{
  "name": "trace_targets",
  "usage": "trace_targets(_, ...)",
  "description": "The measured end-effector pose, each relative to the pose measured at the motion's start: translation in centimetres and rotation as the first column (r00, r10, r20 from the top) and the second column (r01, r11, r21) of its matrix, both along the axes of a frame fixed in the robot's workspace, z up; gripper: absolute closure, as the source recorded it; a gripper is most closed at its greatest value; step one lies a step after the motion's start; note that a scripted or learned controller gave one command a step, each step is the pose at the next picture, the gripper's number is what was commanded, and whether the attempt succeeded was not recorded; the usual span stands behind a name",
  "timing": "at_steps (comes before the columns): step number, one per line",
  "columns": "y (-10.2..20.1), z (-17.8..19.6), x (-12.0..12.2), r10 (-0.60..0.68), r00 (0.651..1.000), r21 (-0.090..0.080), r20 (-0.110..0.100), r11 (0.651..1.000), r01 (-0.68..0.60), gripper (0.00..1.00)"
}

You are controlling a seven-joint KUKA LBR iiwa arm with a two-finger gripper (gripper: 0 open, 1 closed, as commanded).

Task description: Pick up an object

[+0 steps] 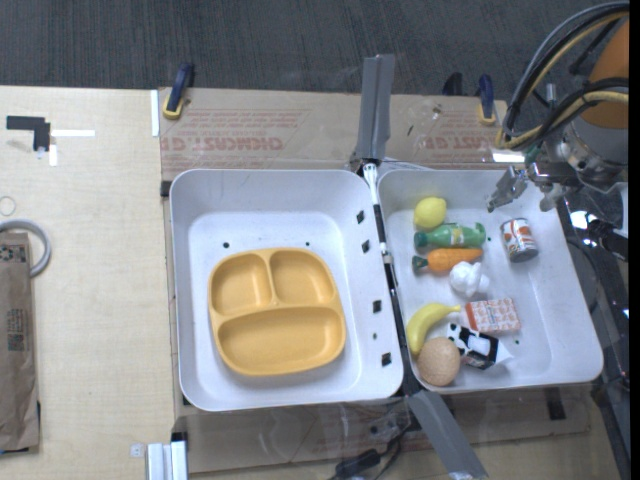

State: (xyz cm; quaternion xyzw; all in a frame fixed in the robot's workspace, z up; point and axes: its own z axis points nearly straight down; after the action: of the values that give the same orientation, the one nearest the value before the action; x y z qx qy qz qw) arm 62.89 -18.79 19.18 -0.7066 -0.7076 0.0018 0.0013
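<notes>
My bench (pixel 90 268) bears two white bins (pixel 190 298) side by side. A brown paper bag (pixel 15 338) (perhaps) lies far left.

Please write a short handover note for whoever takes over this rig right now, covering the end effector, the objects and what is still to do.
End effector: hanging over the back of the right bin, beside the small can; nothing between its fingers that I can see.
Right bin: lemon, green bottle, carrot, white toy, red carton, banana, brown egg-like ball, black-and-white toy.
Left bin: yellow divided plate.
Done: no pick yet.
Left: grasp and lift one object; the can looks nearest.
</notes>
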Motion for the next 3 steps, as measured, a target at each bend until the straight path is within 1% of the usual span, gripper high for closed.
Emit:
trace_targets(1, -2.43, -10.07, 1.36, 0.028, 1.000, 0.011, 0.001, 1.000, -0.028, 0.00)
trace_targets(2, -2.71, -9.28, 1.38, 0.030, 1.000, 0.003, 0.001, 1.000, -0.030, 1.00)
trace_targets(3, -2.40, -9.32, 1.44, 0.033, 0.999, 0.008, -0.001, 0.999, -0.033, 0.00)
